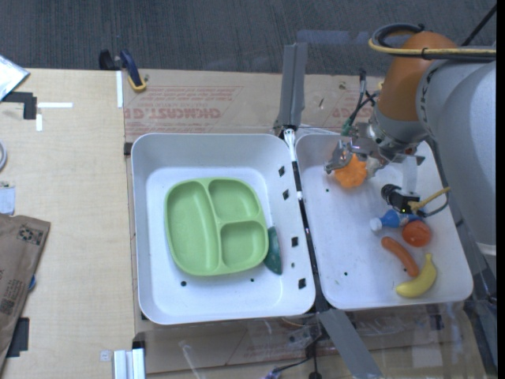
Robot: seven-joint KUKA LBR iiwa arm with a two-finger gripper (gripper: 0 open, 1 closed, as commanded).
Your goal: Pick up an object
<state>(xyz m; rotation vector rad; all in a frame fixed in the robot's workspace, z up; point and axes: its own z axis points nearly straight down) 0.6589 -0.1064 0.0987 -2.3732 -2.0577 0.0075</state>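
My gripper [347, 156] hangs over the far end of the right bin [347, 247], reaching in from the right. An orange rounded object [351, 174] sits directly under and against it; whether it is gripped is unclear. Along the bin's right side lie a small blue and white object [386, 221], a red-orange ball [416, 233], a long orange-red piece [400, 256] and a yellow banana [418, 279].
The left bin [146, 212] holds a green divided plate [217, 226] with a dark green object [273, 251] at its right edge. A raised divider [298, 212] separates the bins. The bare floor of the right bin is toward its left and near side.
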